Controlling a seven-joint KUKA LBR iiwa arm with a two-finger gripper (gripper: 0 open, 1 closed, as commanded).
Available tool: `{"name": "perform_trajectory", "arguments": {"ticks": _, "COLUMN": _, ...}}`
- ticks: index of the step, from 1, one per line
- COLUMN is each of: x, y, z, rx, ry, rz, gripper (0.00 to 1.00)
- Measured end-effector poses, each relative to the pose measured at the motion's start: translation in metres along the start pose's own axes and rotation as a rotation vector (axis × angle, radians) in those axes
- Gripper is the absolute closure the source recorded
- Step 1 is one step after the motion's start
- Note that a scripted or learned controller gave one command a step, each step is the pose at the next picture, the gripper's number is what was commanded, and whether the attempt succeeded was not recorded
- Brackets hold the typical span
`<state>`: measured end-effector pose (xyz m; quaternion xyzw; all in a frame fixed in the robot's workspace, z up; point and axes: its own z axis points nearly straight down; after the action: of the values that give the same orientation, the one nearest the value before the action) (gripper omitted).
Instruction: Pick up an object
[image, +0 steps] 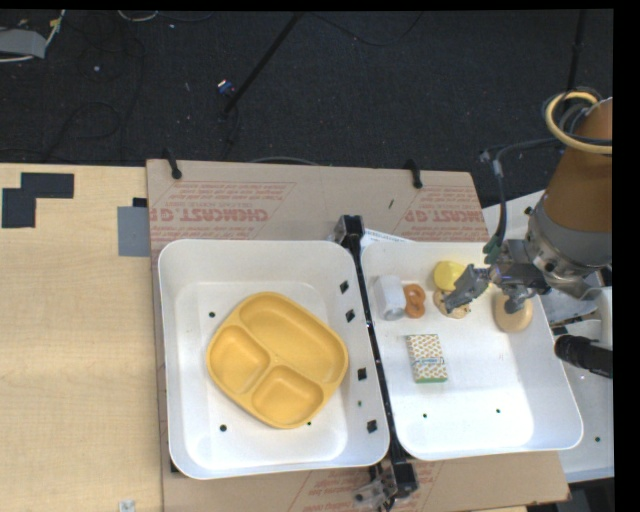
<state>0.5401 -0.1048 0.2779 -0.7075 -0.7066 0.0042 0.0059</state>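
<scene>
The right bin (500, 420) holds several small objects. Near its far edge lies a yellow piece (448, 272). An orange ring (414, 297) sits next to a pale grey cylinder (387, 296). A small patterned box (427, 357) lies flat in the middle. By the right wall rests a tan rounded object (514, 318). My gripper (490, 290) hangs low over the bin's far right part, open. Its left finger (464, 291) is just right of the yellow piece, and the other is above the tan object. Nothing is between them.
The left bin (190, 300) carries a yellow divided plate (277, 358). A black divider (362, 330) runs between the bins. The arm's grey and orange body (580, 190) rises at the right, with cables beside it. Brown cardboard lies under both bins.
</scene>
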Motion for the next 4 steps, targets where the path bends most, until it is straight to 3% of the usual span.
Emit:
{"name": "perform_trajectory", "arguments": {"ticks": 1, "x": 0.000, "y": 0.002, "z": -0.005, "rx": -0.010, "ry": -0.001, "rz": -0.002, "gripper": 0.00}}
{"name": "perform_trajectory", "arguments": {"ticks": 4, "x": -0.015, "y": 0.007, "z": 0.150, "rx": -0.005, "ry": 0.000, "rz": -0.001, "gripper": 0.00}}
